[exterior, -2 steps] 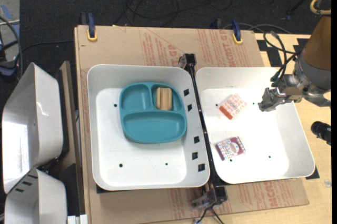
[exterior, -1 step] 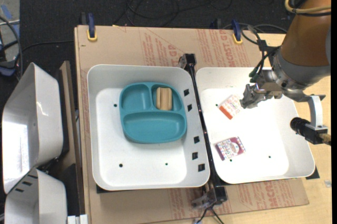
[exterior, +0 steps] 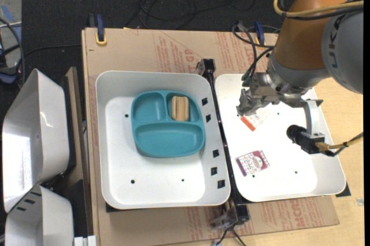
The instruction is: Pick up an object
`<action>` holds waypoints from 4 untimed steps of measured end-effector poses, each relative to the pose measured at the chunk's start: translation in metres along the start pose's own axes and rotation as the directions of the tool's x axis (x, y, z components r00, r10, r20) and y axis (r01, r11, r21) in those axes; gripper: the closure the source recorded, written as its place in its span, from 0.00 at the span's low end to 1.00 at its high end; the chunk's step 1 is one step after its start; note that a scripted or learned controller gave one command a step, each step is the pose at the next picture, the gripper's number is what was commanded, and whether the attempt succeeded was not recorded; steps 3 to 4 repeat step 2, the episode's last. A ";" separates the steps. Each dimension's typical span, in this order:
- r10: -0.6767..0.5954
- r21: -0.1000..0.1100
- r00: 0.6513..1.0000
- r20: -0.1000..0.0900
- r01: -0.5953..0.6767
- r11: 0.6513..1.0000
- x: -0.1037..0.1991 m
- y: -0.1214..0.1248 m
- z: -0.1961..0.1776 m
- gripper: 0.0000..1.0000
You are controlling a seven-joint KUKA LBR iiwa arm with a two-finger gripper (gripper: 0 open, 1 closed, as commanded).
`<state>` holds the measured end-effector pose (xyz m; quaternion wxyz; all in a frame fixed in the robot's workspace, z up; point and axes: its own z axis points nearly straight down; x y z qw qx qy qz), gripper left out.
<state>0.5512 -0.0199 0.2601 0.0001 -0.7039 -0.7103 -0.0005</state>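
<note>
Over the right bin (exterior: 324, 181), the gripper (exterior: 250, 105) is hovering just above a small orange object (exterior: 247, 123) lying on the bin floor, its opening impossible to judge, so picking up is not yet done.

small orange piece (exterior: 247, 123), right bin

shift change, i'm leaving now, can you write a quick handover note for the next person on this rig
Gripper: low over the right bin, near its back left part, above a small orange piece; grasp not confirmed.
Things: purple-and-white packet lies in the right bin; teal divided plate in the left bin holds a tan wooden block.
Done: nothing visibly lifted.
Left: grasp and lift an object.
</note>
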 end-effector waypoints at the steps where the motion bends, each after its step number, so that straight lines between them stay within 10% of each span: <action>1: 0.000 -0.001 1.000 0.000 0.000 1.000 0.058 0.008 0.001 1.00; 2: 0.001 -0.001 1.000 0.001 -0.001 1.000 0.108 0.030 0.018 1.00; 4: 0.001 -0.001 1.000 0.001 -0.001 1.000 0.108 0.030 0.018 1.00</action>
